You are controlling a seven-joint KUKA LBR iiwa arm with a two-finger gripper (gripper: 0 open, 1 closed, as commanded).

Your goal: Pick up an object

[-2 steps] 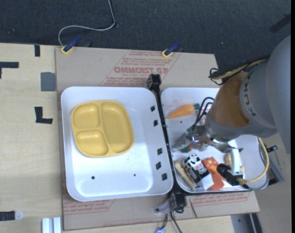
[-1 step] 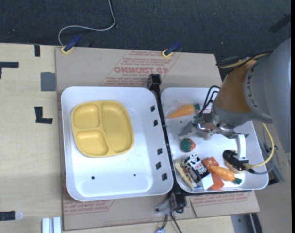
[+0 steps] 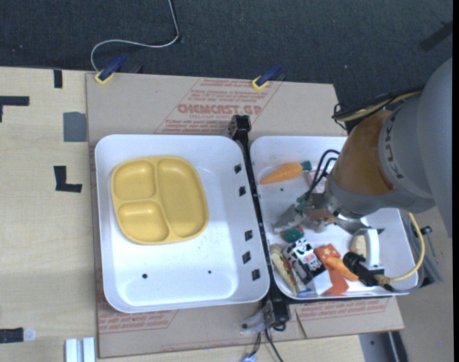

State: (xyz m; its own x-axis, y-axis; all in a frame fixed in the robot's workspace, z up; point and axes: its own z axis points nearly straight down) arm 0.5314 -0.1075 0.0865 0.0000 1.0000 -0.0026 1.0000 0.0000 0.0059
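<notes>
**Arm Over Right Bin**

Bench carries two white bins. Arm enters from 3 o'clock; gripper is low in the right bin, jaw state cannot be told. Carrot lies at its 11 o'clock. Left bin holds a yellow divided plate.

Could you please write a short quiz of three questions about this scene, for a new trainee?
1. True or false: the yellow plate lies in the left bin.
2. Which bin does the arm reach into? A) left B) right
3. Fill in: the orange carrot lies near the ___ edge of the right bin.

Key: 1 true; 2 B; 3 far (top)
</notes>
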